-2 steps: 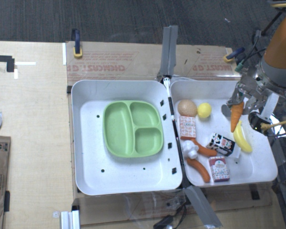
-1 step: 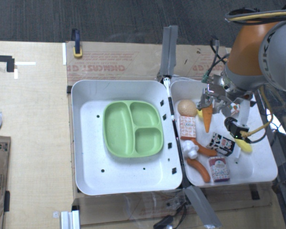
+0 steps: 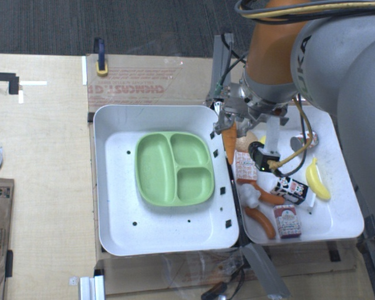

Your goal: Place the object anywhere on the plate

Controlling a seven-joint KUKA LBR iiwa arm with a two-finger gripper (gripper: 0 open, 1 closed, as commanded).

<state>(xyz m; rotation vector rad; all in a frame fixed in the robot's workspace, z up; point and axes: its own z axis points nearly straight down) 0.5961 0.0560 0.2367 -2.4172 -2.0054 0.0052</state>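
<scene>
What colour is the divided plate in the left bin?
The plate is light green, as seen in the camera view.

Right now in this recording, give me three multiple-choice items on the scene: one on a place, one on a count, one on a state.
1. Where does the green plate lie?
A. in the left bin
B. in the right bin
C. on the bare bench

2. How many compartments does the plate have?
A. two
B. three
C. five

3. What lies on the plate?
A. the banana
B. a carton
C. nothing

Answers:
1 A, the plate sits on the floor of the left bin.
2 B, ridges split it into one long compartment and two smaller ones.
3 C, its compartments are bare, while the banana lies in the right bin with the other things.
</scene>
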